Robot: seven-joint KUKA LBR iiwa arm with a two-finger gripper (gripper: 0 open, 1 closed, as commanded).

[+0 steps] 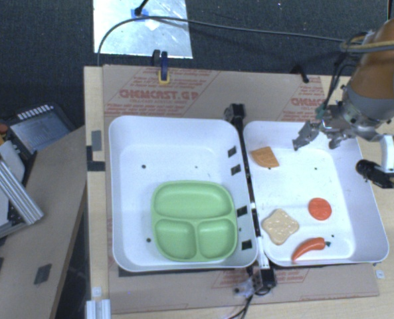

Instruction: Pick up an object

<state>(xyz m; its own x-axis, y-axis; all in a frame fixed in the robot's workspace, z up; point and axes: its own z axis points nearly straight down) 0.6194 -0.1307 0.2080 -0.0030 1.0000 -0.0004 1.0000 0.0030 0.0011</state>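
The right bin (356, 198) holds several toy foods: an orange wedge (265, 157) near its back left, a red round slice (320, 209) right of centre, a beige toast-shaped piece (280, 224) toward the front, and a red-orange chili pepper (309, 247) at the front. My gripper (319, 135) hovers over the bin's back edge, up and to the right of the orange wedge, fingers spread apart with nothing between them. The grey arm (379, 72) enters from the upper right.
The left bin (127, 178) carries a green three-compartment plate (193, 220) at its front. A black clip strip (244, 178) runs between the bins. A black part (373, 171) sticks in over the right bin's right wall. Cardboard lies under both bins.
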